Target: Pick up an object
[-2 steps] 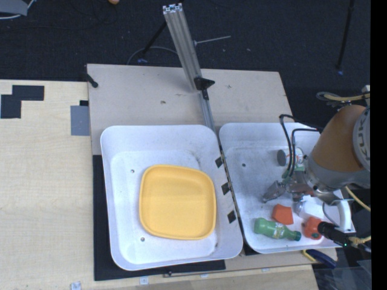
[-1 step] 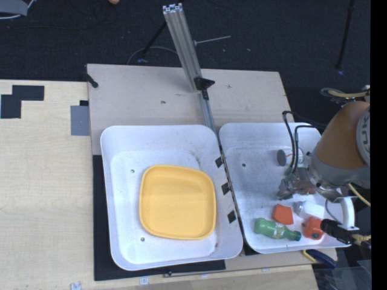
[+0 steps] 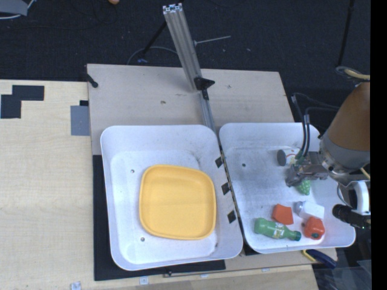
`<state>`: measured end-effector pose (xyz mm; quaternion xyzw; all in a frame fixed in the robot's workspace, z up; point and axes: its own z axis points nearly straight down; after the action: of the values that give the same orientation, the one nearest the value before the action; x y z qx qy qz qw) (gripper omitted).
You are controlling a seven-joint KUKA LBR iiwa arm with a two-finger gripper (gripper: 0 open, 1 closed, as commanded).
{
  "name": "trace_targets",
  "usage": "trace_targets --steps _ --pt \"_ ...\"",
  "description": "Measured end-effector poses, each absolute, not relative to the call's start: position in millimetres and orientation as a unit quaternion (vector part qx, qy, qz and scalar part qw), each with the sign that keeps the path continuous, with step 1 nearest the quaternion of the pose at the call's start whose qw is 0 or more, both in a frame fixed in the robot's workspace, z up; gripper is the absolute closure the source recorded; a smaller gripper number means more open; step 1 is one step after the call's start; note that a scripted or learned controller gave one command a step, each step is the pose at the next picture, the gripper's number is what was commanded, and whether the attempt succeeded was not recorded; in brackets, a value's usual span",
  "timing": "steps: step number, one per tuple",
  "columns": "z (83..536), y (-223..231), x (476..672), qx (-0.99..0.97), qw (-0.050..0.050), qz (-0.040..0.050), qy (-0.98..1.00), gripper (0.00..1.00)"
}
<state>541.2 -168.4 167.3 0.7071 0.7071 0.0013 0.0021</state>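
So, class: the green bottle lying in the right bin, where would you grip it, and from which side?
Grip the green bottle across its middle, coming straight down from above. It lies flat, neck toward the orange block, so its long sides are free, though the bin's front wall sits close.

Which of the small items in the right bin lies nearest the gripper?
The small green object, directly beneath the gripper; the orange block, green bottle and orange-red piece lie along the bin's near edge.

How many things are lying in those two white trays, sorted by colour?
Yellow: 1, the plate in the left tray.
Green: 2, the bottle and a small green piece under the claw, both in the right tray.
Orange-red: 2, the block and the rounded piece.
White-grey: 1, the pale piece.
Total: 6
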Motion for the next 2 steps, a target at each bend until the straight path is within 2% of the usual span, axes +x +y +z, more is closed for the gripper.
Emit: trace_targets --steps 2 --pt "281 -171 538.4 0.707 0.002 0.0010 0.707 1.00"
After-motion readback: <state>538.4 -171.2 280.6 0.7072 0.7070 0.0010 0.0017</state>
